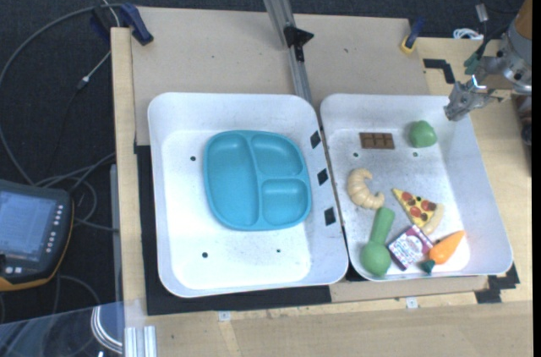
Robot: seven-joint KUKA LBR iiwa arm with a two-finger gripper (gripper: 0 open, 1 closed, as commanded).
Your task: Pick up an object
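The green ball (pixel 422 134) lies nearest the gripper (pixel 461 105), which hangs over the right bin (pixel 482 178) rim. Jaw state: cannot tell. A descent here may strike the rim or roll the ball aside.

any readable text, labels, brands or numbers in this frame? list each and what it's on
None can be read.
Small purple and white packet in the right white bin: carries print, too small and blurred to read.
Dark handheld screen device at the left edge: display lit, nothing legible.
Brown chocolate bar, teal divided plate: no markings visible.
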